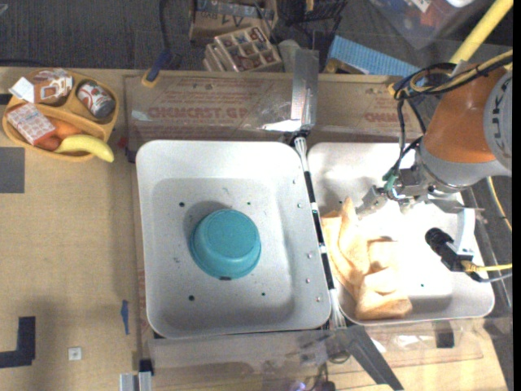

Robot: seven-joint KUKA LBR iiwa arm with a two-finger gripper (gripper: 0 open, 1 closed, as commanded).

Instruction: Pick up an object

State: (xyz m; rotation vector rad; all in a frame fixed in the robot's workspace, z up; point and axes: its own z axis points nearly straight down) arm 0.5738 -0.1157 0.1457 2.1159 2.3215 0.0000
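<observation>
1. Nearest to us, a pale tan, crumpled soft object [370, 271] lies in the right bin [480, 300], filling its lower left corner and pressed against the wall shared with the other bin.
2. We read its long axis as running from the bin's lower right up toward the upper left, where a narrow peak points upward beside the dividing wall.
3. The tool [391, 194] hangs over the right bin's upper middle, just above and right of that peak; we cannot tell whether it is clenched or released.
4. The left bin [163, 177] holds a teal bowl [226, 243], turned upside down near its centre.
5. On the counter [65, 259], at far left, a yellow tray [16, 129] carries a banana [88, 146] and small packets.
</observation>
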